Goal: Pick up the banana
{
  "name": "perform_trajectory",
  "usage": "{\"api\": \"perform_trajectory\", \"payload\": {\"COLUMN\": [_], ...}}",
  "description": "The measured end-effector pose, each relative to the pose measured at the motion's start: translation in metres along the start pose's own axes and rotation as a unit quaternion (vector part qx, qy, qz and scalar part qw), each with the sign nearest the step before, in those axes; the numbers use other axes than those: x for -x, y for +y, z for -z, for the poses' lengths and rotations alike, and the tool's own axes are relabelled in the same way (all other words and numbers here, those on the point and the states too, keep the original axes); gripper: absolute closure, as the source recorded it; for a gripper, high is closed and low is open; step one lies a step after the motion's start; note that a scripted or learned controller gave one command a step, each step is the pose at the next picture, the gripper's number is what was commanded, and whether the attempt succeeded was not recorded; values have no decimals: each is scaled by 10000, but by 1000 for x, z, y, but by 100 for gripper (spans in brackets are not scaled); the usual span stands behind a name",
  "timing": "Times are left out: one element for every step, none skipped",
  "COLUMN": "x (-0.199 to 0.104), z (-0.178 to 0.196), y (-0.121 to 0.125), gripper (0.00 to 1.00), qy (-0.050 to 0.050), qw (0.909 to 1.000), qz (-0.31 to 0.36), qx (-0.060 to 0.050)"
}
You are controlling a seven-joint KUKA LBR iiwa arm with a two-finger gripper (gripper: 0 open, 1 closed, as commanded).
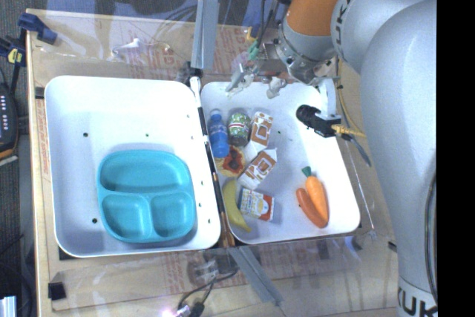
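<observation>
A grey robot arm reaches in from the right; its tool hangs over the far rim of the right bin, fingers spread apart and holding nothing. The banana lies at the near left corner of that bin, against the wall, with a small carton touching its right side. A good approach would likely descend straight over the banana's exposed left curve, fingers straddling its width, clear of carton and wall.
</observation>
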State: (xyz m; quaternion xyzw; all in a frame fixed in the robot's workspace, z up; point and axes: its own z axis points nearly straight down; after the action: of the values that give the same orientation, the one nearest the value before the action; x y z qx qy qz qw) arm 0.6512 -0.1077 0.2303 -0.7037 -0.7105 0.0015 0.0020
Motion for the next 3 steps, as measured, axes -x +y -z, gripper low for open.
{"api": "perform_trajectory", "payload": {"x": [-8, 27, 31], "z": [-108, -123, -125], "y": [-9, -48, -134], "gripper": [0, 0, 0], "qy": [-50, -33, -76], "qw": [9998, 9988, 9845], "qz": [-97, 443, 1745], "qx": [167, 182, 185]}}
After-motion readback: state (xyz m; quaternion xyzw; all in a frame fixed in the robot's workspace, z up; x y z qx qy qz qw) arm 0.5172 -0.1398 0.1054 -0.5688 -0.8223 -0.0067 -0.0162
